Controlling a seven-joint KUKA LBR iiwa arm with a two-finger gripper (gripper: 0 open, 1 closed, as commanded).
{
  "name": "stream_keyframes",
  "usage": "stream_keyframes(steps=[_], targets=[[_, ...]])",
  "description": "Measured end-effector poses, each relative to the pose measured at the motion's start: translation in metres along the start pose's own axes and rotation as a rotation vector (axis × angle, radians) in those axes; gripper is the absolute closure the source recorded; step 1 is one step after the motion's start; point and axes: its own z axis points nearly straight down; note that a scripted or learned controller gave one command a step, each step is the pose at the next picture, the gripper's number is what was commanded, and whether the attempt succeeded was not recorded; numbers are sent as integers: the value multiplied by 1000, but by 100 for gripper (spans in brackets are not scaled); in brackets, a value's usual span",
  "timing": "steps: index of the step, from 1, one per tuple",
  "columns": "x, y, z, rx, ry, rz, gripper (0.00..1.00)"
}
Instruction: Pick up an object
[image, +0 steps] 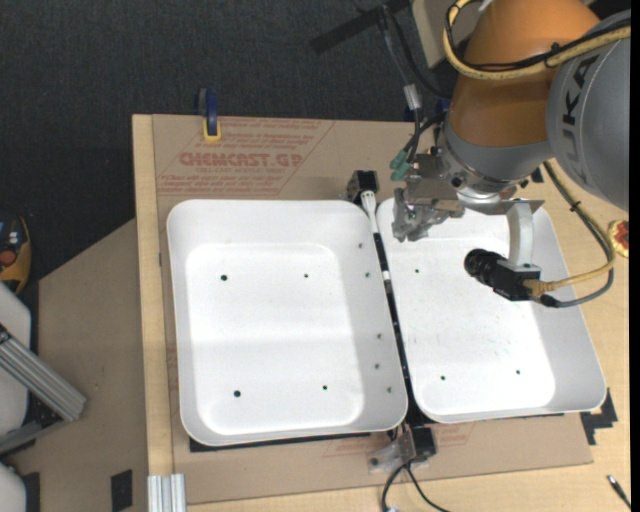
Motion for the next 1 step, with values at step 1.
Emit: stream_keyframes(steps=[1], targets=[[101, -5, -80, -18, 4, -6, 100]])
